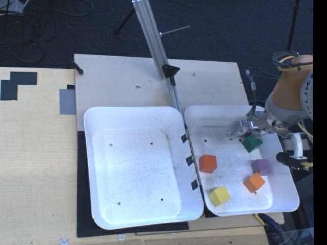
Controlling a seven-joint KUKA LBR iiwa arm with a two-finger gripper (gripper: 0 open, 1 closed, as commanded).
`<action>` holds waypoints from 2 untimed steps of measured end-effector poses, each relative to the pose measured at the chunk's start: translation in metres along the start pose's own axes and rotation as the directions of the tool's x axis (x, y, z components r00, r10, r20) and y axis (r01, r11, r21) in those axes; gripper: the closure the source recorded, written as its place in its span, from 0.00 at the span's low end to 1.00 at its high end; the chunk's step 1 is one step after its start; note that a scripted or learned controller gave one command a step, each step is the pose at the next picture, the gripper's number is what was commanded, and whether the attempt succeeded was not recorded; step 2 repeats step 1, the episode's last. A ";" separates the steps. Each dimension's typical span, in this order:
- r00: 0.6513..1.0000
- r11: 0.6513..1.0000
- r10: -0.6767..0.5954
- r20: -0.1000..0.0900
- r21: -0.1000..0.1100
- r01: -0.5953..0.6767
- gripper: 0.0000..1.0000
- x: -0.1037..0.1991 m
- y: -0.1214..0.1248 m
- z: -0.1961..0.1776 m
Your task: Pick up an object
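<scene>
My gripper point(249, 130) hangs over the back of the right bin point(286, 204), reaching in from the right. A green block point(252, 144) sits right under its tip, touching or nearly touching it, with its top edge partly covered by the gripper. Whether the block is gripped or resting on the bin floor I cannot tell. Further blocks lie in the same bin: a red one point(207, 163) near the left wall, a purple one point(261, 166), an orange one point(254, 182) and a yellow one point(219, 196) toward the front.
The left bin point(102, 121) stands beside the right one, with black clips point(188, 160) along the shared wall. A slanted aluminium rail point(153, 40) rises behind the bins. The arm's orange band point(296, 65) and a black fitting point(294, 160) sit at the right edge.
</scene>
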State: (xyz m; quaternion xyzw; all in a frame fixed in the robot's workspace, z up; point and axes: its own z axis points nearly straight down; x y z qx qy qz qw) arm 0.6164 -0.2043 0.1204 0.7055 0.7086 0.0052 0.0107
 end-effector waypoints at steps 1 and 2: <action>1.000 1.000 0.004 -0.007 0.022 -0.004 0.00 -0.002 0.009 0.016; 1.000 1.000 0.004 -0.007 0.022 -0.004 0.00 -0.002 0.009 0.016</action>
